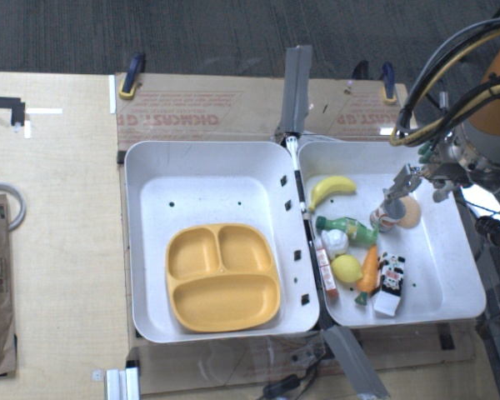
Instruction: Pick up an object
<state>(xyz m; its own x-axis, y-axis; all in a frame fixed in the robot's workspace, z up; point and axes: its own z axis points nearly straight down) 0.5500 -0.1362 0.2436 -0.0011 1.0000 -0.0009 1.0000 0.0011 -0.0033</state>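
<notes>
Right bin's (450, 307) right half lies open; toys (358, 252) crowd its left.

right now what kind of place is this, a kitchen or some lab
Most likely a robotics lab bench, not a kitchen. Two white bins sit side by side on a clamped cardboard sheet, the right bin holds toy food like a banana and carrot, and a cabled gripper reaches in.

Pale wooden bench (50, 223) under even light, dark grey carpet floor (192, 15) beyond its far edge.
</notes>
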